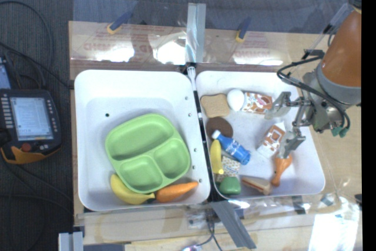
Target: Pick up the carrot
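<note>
A small orange carrot (281,168) lies in the right bin (314,182) near its right wall, thick end up and tip pointing to the front. My gripper (288,122) hangs over the right side of that bin, reaching in from the right. It is open, with nothing between its fingers. The lower finger (292,141) ends just above the carrot's thick end. A second, larger orange carrot-like vegetable (176,190) lies in the left bin (88,126), at its front right corner.
The right bin also holds two snack packets (271,138), a white egg (235,99), a blue bottle (234,149), a brown round piece (219,126) and green and yellow food. A green divided plate (148,151) and a banana (128,191) lie in the left bin.
</note>
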`<state>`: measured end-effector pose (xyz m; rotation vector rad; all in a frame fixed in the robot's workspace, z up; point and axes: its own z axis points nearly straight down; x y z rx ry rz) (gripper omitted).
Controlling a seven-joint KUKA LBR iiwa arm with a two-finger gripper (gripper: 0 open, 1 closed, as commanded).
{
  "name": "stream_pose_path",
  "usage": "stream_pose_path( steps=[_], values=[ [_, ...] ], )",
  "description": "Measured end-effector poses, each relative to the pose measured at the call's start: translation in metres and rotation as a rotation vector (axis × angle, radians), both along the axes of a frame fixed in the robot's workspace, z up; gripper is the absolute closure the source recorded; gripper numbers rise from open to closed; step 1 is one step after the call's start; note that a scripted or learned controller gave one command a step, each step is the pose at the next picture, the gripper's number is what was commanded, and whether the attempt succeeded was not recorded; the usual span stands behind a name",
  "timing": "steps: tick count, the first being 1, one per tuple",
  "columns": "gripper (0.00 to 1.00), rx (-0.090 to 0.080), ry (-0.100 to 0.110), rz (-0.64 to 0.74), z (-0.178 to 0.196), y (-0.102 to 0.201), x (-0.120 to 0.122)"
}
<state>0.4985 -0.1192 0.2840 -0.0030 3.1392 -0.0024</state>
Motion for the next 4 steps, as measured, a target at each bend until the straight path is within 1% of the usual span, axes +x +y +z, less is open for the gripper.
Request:
stream_pose_path(
  steps=[1, 2, 3, 4],
  values=[
    [0.00, 0.001, 0.002, -0.641, -0.050, 0.039, -0.005],
    [0.00, 0.005, -0.018, -0.515, -0.181, 0.023, 0.003],
    [1.00, 0.005, -0.036, -0.515, -0.168, 0.022, 0.008],
    [1.00, 0.000, -0.004, -0.024, -0.077, -0.007, 0.073]
  ],
)
